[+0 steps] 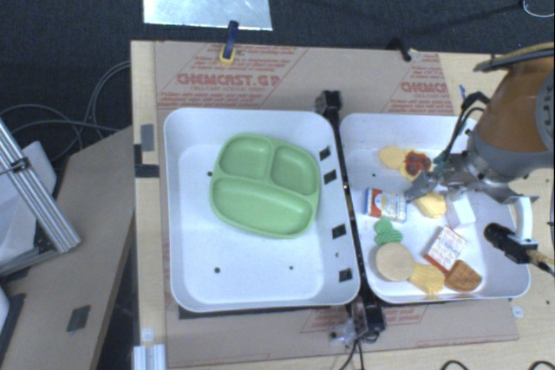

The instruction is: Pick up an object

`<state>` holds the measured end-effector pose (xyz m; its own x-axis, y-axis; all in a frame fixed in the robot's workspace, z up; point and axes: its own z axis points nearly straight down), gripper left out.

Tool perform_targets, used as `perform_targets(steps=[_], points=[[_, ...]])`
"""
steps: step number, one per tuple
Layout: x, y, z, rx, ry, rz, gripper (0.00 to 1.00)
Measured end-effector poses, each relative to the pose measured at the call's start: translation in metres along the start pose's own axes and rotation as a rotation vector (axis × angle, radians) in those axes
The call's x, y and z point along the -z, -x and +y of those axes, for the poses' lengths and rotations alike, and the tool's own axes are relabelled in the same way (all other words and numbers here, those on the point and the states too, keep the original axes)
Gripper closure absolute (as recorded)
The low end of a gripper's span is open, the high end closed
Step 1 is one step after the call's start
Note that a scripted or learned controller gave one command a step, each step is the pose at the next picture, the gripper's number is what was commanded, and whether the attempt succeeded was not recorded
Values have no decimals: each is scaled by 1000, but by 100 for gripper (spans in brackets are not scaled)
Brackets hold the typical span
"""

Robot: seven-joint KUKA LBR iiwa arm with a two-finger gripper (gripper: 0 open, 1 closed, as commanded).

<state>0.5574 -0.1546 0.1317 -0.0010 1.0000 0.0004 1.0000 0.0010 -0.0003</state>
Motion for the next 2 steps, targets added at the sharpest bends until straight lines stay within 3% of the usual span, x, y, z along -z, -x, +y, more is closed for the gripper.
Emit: perform_targets(steps=[1, 2], points=[[-46, -1, 2, 0, 3, 2, 0], [-32, -1, 5, 1, 13, 1, 100]])
